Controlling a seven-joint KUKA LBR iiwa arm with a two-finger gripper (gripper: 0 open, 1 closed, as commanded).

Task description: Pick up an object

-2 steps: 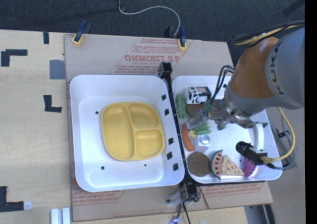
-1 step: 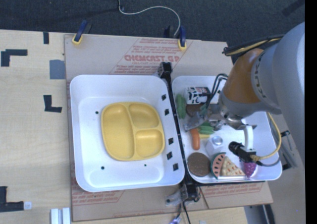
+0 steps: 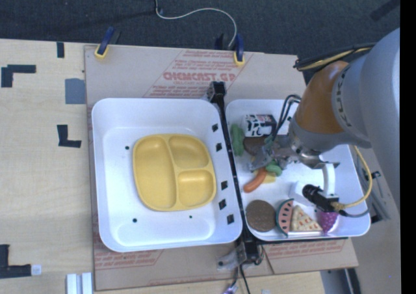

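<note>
Since the arm is parked low over the right bin, I'd read this as the reach-and-close part of the pick, so the trick now is picking one target and coming straight down on it. The gripper (image 3: 272,151) sits in the middle of the right white plastic bin (image 3: 344,227), right over a tight huddle of small things: a small orange carrot-shaped toy (image 3: 253,182) at about 7 o'clock from it, a little green piece (image 3: 273,169) just below it, and a darker green leafy piece (image 3: 236,140) at 9 o'clock by the bin's left wall. Honestly I can't tell how the gripper is set or whether anything is in it, the wrist hides that.

My guess is the carrot or the green piece is the target. They're nearly touching, so a sloppy descent could nudge both and grab neither. Centre on one, and lift straight up.

Rest of that bin: a small black-and-white carton (image 3: 259,123) at 11 o'clock from the gripper, a round brown disc (image 3: 260,215) at 6 o'clock near the front wall, a watermelon-slice toy (image 3: 285,216) touching a pizza-slice toy (image 3: 301,220) beside it, and a purple bit (image 3: 329,221) further right.

The left white plastic bin (image 3: 104,156) holds one thing, a yellow plastic divided plate (image 3: 174,171) with three compartments, lying flat in the middle. Both bins sit side by side on the bench (image 3: 39,175).
</note>
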